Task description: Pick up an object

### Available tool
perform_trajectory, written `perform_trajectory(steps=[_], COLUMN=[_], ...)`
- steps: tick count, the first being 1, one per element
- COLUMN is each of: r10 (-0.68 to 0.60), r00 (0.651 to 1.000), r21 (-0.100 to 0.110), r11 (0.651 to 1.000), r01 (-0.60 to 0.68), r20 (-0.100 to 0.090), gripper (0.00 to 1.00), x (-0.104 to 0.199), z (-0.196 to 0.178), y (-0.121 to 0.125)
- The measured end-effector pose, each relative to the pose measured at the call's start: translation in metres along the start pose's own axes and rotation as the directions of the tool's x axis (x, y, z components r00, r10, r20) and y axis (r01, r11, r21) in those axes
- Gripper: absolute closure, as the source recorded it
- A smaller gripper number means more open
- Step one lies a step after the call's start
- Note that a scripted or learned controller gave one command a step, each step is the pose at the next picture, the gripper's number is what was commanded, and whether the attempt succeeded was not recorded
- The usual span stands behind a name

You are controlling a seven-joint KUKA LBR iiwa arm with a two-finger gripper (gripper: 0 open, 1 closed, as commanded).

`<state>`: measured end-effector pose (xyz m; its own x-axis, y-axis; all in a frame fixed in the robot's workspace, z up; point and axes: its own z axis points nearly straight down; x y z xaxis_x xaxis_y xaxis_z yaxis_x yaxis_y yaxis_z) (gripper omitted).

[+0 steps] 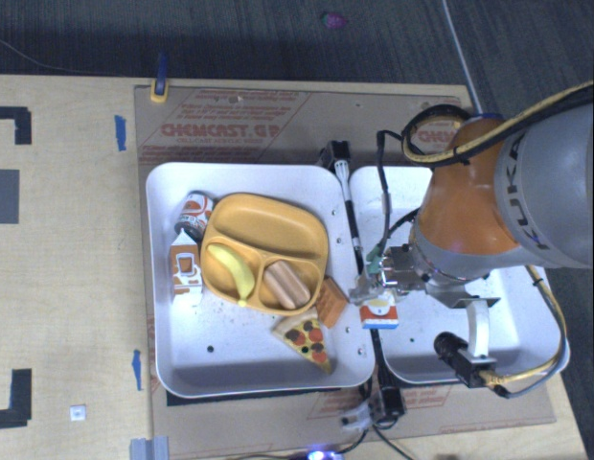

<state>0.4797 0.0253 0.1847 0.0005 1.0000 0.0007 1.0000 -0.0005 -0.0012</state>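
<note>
My gripper [376, 293] hangs over the rim between the two bins, at the right bin's left edge. Right under its tip is a small white, orange and blue object [378, 314]; whether it is gripped is unclear. In the left bin [172, 353] lies a yellow divided plate [268, 223] with a toy banana [234, 271] and a hot dog [287, 286] in its compartments. A pizza slice [307, 336] and a brown cracker-like piece [331, 302] lie by the plate's lower right. A can [194, 214] and a small orange and white carton [185, 268] lie at the plate's left.
The arm's grey and orange body [469, 209] covers much of the right bin [527, 353]. Black cables [383, 175] and a black fitting [460, 357] hang around the wrist. A cardboard sheet [230, 123] lies under both bins.
</note>
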Motion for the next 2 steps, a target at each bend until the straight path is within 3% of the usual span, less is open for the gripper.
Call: perform_trajectory(steps=[1,2], r10=[0.0,-0.002], r00=[1.0,1.0], r21=[0.0,-0.002], r11=[1.0,1.0], r01=[0.0,0.002], r20=[0.0,0.0], gripper=[1.0,1.0], x=[-0.052,-0.008], z=[0.0,0.0], y=[0.0,0.0])
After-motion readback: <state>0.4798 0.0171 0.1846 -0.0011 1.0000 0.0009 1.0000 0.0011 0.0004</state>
